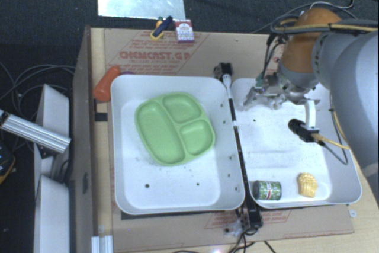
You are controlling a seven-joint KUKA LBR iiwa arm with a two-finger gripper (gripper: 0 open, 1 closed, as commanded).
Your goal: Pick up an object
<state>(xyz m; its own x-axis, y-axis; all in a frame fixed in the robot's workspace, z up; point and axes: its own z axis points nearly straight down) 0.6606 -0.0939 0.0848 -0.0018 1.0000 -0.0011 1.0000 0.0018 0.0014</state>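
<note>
We see the claw (pixel 267 98) low over the far end of the right bin (pixel 349 186), nothing visibly between its fingers; spread or closed, we cannot tell. A green can (pixel 267 190) and a yellow toy (pixel 307 184) lie at the bin's near edge, well apart from the claw. A green divided plate (pixel 174 127) sits in the left bin (pixel 127 186).

I see a red box (pixel 185 31) and a yellow clip (pixel 159 29) on the table's (pixel 237 44) far edge, and an orange thing (pixel 106 82) beside the left bin (pixel 127 186).
</note>
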